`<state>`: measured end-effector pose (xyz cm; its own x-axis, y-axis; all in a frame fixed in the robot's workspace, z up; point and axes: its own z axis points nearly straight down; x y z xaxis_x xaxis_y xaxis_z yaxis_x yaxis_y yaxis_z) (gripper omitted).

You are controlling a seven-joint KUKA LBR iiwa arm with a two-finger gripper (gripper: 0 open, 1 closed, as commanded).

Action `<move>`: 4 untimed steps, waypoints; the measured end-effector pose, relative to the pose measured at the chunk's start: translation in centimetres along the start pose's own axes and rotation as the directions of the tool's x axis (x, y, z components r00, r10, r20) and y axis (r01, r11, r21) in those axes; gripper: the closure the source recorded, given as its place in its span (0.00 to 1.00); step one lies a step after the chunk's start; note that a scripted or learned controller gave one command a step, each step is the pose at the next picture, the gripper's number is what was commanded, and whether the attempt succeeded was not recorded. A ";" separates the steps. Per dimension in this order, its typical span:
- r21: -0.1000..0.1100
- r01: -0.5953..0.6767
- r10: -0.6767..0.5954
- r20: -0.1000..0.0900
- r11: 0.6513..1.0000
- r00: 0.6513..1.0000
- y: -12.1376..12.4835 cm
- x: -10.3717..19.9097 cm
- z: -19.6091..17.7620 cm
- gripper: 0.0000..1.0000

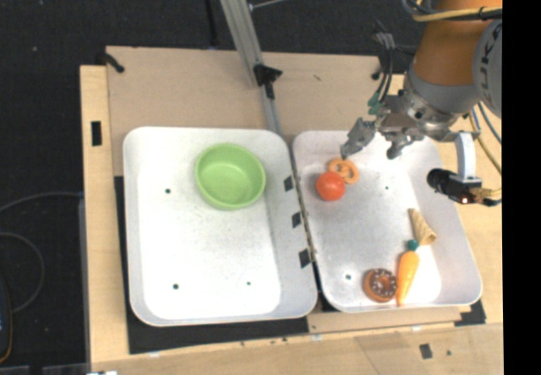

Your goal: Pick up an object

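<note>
Dark floor all around, tan bench (pixel 194 86) in the middle, metal pole (pixel 239 23) slanting up from its centre. On the bench, two shallow white bins touching side by side, left bin (pixel 169 280) and right bin (pixel 439 280). In the left bin, a green bowl (pixel 230 176) near the far edge. In the right bin, taken from the red tomato (pixel 330 187): orange ring (pixel 343 169) touching it on the far side, gripper (pixel 375 142) just beyond with fingers spread apart and nothing between them, cone (pixel 422 226) well to the right, carrot (pixel 407 273) and brown doughnut (pixel 380 285) well toward the near right corner
</note>
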<state>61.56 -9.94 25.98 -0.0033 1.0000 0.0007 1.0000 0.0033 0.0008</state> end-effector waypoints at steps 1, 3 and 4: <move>0.000 -0.001 0.001 0.000 1.000 1.000 0.0 0.0 0.0 0.00; 0.004 -0.008 0.008 0.004 1.000 1.000 0.1 -1.2 9.3 0.00; 0.005 -0.006 0.006 0.003 1.000 1.000 -0.5 -2.0 13.8 0.00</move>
<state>61.06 -11.97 12.13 0.0023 1.0000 -0.0027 1.0000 -0.0023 -0.0040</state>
